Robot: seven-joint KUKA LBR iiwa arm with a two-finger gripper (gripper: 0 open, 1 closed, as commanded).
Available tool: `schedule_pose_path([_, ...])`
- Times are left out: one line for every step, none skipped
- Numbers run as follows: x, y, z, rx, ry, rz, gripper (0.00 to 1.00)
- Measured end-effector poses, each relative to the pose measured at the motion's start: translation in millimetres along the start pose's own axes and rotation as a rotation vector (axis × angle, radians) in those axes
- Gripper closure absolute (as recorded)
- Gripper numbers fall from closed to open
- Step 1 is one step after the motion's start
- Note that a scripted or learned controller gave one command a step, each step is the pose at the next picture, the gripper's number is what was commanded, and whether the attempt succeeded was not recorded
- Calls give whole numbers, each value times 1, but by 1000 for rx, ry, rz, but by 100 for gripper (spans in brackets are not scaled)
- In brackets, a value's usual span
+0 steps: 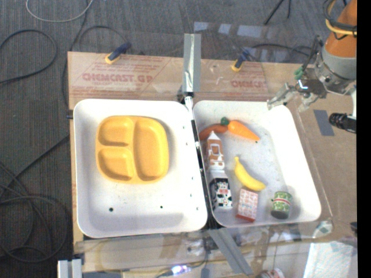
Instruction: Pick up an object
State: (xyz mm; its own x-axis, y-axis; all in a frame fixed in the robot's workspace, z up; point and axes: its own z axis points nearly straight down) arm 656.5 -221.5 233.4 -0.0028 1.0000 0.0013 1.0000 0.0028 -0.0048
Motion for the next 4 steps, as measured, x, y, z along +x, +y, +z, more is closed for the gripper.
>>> schedule_pose_path([-1, 12, -12, -1, -6, -204, 0])
schedule_pose_path([51, -7, 119, -1, -1, -473, 0])
schedule_pose_path([45, 12, 147, 3, 1, -183, 0])
schedule_pose_path([44, 9, 141, 18, 1, -185, 100])
